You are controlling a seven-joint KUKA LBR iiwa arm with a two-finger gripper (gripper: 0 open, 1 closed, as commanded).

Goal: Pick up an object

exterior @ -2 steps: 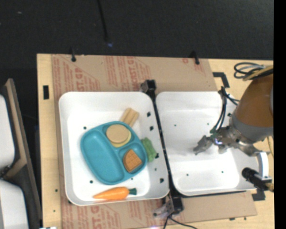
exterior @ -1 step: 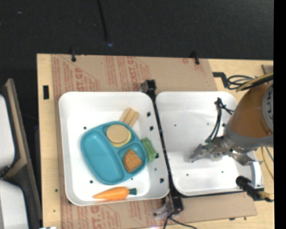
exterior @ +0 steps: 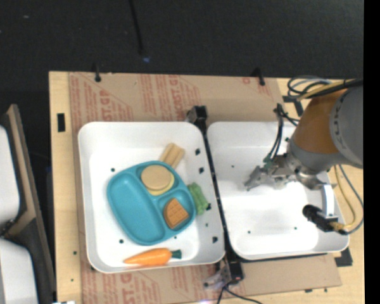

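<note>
Over the right bin [exterior: 240,246], the grey arm [exterior: 332,128] reaches in from the right and its claw [exterior: 258,179] hangs low above the white floor, near the middle of this bin. Whether the claw is spread or pressed together, one cannot tell, and nothing is seen in it. All the things to pick lie apart from it in the left bin [exterior: 92,170]. A blue tray [exterior: 132,209] with compartments lies at the middle there. A round tan biscuit [exterior: 158,178] sits in its far compartment and a brown waffle piece [exterior: 175,213] in its right one. A wooden block [exterior: 172,154] touches the far edge of the tray, a small green thing [exterior: 198,198] lies just beside its right edge, and an orange carrot [exterior: 153,256] lies on the near side.
</note>
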